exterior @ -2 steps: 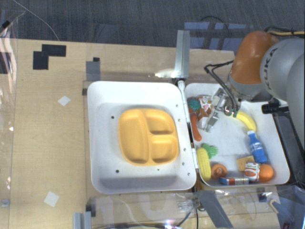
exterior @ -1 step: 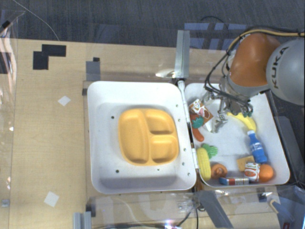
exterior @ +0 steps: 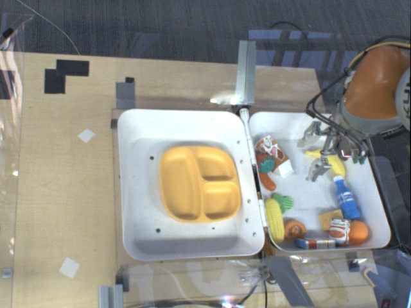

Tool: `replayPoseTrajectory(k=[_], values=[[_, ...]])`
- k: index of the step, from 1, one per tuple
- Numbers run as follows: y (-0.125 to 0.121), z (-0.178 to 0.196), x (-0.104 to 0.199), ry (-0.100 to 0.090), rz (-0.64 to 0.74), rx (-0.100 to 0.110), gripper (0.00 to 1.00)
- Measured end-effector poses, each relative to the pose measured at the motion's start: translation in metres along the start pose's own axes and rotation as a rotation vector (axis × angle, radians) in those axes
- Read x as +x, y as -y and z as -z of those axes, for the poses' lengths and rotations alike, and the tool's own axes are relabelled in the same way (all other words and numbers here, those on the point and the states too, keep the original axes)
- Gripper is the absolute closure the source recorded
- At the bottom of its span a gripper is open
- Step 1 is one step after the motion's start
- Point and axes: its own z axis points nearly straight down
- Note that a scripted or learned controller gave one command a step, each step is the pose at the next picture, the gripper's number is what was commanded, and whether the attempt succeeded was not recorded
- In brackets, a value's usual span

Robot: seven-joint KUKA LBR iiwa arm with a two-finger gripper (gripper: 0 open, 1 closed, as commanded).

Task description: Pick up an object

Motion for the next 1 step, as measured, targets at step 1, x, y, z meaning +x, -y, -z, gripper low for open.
replayPoseTrajectory(k=[1], values=[[-0.0032, 0.0713, -0.0182, 0.004, -0.167, 0.0, 0.0]])
